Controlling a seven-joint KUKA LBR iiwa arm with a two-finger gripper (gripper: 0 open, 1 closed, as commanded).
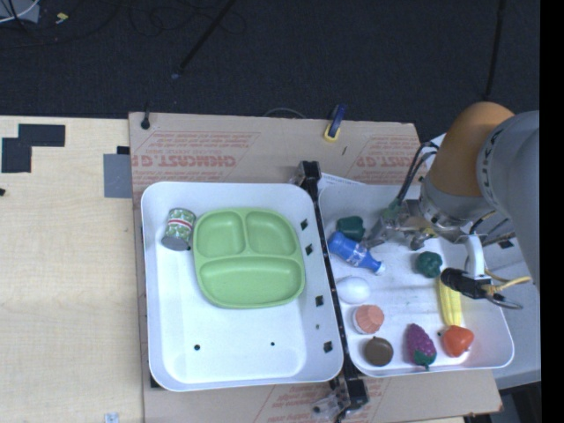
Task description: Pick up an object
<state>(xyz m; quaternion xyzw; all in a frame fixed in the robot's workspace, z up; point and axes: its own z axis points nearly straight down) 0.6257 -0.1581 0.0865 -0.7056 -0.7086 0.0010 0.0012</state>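
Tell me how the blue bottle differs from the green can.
The blue bottle lies in the right bin, among the toy foods; the green can lies in the left bin, beside the green divided plate. The bottle is blue and slimmer; the can is green-and-white and stubbier. Both lie on their sides.

Even, fairly bright overhead light; the white bins (pixel 176 359) glare slightly, shadows are soft, detail is soft and grainy, upper frame dark.

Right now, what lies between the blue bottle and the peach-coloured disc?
A white egg lies between the blue bottle and the disc, in the camera view.
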